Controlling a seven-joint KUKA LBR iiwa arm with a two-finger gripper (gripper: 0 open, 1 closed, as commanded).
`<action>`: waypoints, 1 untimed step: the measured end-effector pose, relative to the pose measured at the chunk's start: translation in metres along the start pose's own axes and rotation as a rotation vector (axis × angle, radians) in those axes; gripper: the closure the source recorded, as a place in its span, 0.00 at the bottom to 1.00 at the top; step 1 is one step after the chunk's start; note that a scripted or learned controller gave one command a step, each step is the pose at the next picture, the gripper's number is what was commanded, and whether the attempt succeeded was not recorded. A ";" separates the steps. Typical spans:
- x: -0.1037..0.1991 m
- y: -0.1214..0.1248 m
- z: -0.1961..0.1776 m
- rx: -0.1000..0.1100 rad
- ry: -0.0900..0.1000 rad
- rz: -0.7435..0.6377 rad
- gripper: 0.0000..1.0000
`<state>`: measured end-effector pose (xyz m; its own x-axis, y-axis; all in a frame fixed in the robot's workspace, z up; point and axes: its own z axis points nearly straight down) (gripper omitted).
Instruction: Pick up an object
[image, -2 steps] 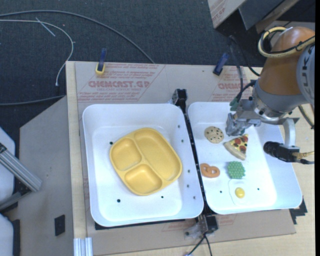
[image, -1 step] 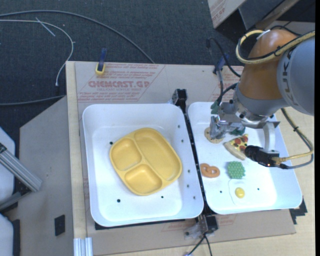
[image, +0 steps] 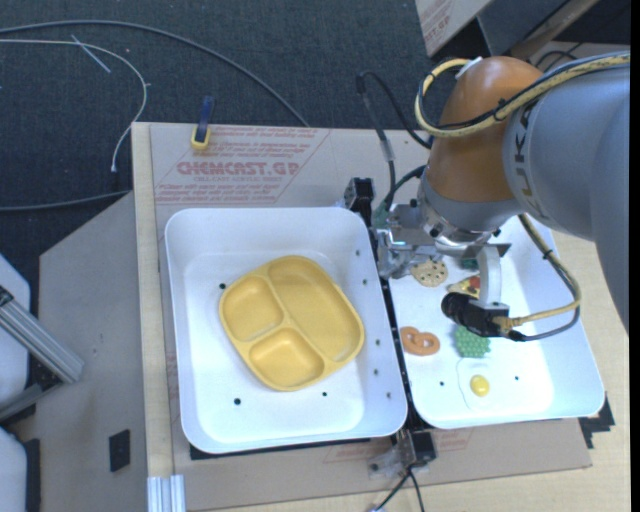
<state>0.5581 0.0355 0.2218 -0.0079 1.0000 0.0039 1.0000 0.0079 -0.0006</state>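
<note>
Gripper (image: 432, 248) hangs over right bin (image: 560, 395); fingers' state cannot be told. Cookie (image: 430, 271) lies just below, pretzel (image: 420, 343) near. Risk: flat cookie slips from a shallow grasp.

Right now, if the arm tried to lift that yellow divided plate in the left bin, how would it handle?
The yellow divided plate looks like moulded plastic, so it is probably stiff and light for its size. It lies flat on the floor of the left bin with a low rounded rim, so a grab from above would likely slip. Pushed, it would probably slide rather than tip.
</note>
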 end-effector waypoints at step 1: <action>0.045 0.009 -0.008 -0.002 -0.001 0.002 1.00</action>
